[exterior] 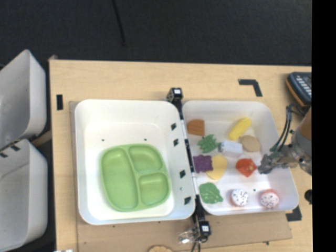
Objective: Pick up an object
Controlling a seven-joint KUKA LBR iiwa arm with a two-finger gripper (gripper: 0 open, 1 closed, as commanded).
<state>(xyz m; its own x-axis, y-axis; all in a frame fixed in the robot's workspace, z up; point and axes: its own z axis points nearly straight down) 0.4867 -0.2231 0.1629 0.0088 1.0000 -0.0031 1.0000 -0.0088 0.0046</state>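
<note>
Red toy pepper (245,167) lies in right bin (262,108), mid-right.

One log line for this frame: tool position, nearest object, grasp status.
tool: low in right bin, near right wall | nearest: red piece, just left of it | grasp: none seen | green tray: left bin

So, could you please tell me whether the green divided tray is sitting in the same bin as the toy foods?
No, the green divided tray lies in the left bin, while the toy foods, like the yellow corn, are in the right bin.
</note>
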